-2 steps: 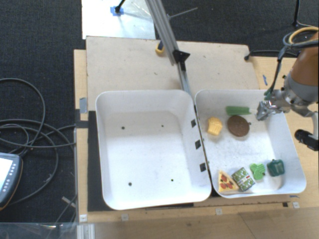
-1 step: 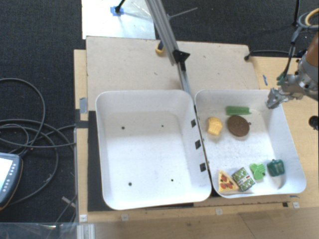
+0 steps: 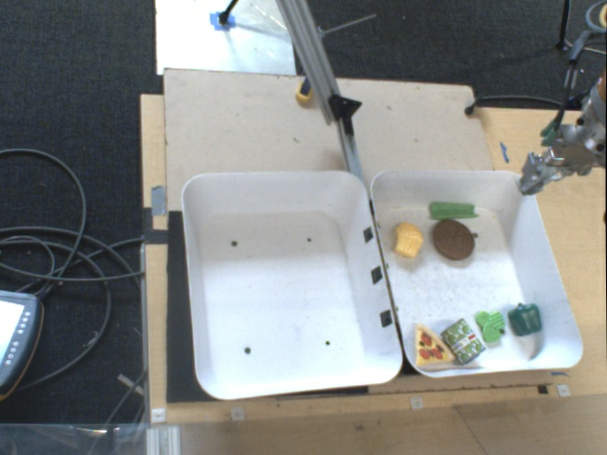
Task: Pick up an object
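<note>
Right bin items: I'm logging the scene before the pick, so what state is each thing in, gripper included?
Gripper: above the right bin's far right corner, holding nothing visible.
Green bar: lying flat, beside the brown disc.
Brown disc: flat.
Yellow piece: resting near the divider.
Pizza slice: flat, touching the green box.
Green box: tilted.
Pepper: near the right wall.

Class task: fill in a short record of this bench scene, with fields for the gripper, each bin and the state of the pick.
gripper: above the right bin's far right corner, holding nothing visible
right bin: green bar, brown disc, yellow piece, pizza slice, green box, light green toy, dark green pepper
left bin: bare white floor
pick: not yet made
</note>
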### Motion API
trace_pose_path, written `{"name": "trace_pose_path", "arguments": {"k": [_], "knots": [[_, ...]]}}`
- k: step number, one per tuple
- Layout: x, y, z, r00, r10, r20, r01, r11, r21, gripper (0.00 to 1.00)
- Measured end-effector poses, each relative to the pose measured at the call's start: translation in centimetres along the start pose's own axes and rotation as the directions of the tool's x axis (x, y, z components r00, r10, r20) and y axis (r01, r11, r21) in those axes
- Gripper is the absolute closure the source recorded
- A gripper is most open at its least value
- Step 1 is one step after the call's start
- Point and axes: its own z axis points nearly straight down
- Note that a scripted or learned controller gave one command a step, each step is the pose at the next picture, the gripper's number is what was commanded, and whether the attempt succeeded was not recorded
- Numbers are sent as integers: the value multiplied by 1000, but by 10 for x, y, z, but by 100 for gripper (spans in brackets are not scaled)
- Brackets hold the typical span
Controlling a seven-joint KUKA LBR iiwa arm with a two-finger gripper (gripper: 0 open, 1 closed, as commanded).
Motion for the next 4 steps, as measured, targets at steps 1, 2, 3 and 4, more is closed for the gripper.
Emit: {"name": "trace_pose_path", "arguments": {"k": [1,2,3,4], "knots": [[45,-4,4,1000,-3,-3,3,1000,6,100],[95,0,20,1000,-5,-4,5,1000,6,100],[151,10,17,1000,-6,-4,6,1000,4,100],[211,8,34,1000,-6,-5,6,1000,7,100]]}}
